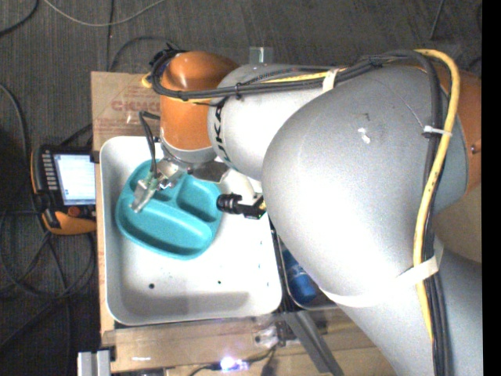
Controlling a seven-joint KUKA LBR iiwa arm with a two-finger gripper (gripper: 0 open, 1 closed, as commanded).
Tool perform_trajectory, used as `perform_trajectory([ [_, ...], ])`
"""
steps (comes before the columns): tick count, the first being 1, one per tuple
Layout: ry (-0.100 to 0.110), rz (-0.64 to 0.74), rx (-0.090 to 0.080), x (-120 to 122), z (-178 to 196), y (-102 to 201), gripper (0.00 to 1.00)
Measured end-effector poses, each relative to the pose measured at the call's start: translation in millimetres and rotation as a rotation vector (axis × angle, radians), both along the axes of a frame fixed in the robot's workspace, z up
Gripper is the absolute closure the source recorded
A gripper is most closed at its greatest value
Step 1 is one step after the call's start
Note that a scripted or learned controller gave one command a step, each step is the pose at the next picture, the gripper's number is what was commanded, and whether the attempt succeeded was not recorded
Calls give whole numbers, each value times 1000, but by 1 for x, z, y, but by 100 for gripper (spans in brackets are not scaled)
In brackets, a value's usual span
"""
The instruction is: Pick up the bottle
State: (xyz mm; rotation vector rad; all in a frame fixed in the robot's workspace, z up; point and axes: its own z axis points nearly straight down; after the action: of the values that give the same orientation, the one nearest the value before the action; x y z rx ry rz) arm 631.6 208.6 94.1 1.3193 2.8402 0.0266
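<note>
Bench seen from above at a slant, with my grey arm [368, 171] filling the right side. Nearest the camera, a blue bottle [301, 280] lies in the right bin [291, 300], mostly hidden under my arm's bulk. Left of it sits the left white bin [188, 288], which holds a teal divided dish [176, 214]. My claw [149, 186] hangs over the left part of that dish, well apart from the bottle; whether it is spread or closed I cannot tell. Above it is my orange wrist band [188, 108]. Farther left, off the bench, a handheld screen pendant [66, 182] rests on dark carpet [70, 22] with cables.
</note>
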Motion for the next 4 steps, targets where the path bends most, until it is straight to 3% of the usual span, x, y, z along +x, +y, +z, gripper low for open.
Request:
perform_trajectory([
  [1, -3, -163, -5, -14, 0, 18, 0],
  [2, 6, -156, 2, -15, 15, 25, 100],
  [3, -37, -36, 7, -58, 11, 16, 100],
  [4, -46, 44, 7, -125, 11, 10, 100],
])
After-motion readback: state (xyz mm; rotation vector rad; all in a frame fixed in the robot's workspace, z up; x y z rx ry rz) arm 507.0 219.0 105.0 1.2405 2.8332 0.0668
